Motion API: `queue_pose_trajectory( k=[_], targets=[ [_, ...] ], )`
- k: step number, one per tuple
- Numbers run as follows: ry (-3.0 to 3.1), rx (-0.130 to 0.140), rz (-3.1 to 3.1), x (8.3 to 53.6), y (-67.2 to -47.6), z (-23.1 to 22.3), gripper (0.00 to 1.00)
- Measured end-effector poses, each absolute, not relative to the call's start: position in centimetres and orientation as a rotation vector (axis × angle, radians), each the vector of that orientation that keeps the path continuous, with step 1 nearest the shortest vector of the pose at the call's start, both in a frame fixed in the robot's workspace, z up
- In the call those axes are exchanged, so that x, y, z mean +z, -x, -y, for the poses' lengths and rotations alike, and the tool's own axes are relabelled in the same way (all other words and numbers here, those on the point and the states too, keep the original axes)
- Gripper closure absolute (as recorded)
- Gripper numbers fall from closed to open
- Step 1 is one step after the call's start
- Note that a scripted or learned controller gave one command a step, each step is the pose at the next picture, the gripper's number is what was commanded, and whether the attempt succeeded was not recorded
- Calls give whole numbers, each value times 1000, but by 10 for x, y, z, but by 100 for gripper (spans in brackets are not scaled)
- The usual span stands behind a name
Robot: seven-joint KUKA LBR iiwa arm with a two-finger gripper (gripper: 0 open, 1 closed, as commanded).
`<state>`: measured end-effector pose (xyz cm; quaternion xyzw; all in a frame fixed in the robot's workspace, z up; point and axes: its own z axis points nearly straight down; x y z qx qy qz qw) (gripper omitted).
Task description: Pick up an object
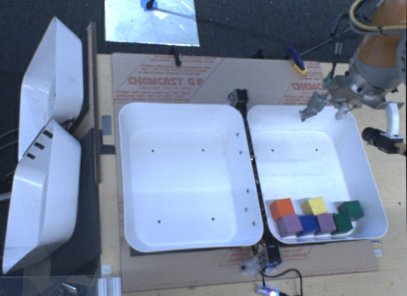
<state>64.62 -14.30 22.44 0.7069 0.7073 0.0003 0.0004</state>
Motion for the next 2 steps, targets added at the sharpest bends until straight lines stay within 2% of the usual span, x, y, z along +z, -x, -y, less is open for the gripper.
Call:
queue_pose_trajectory(
  k=[1, 2],
  targets=[
    [-2215, 1, -2230, 204, -606, 61, 0],
    [-2224, -2, -2219, 185, -674, 112, 0]
  ],
)
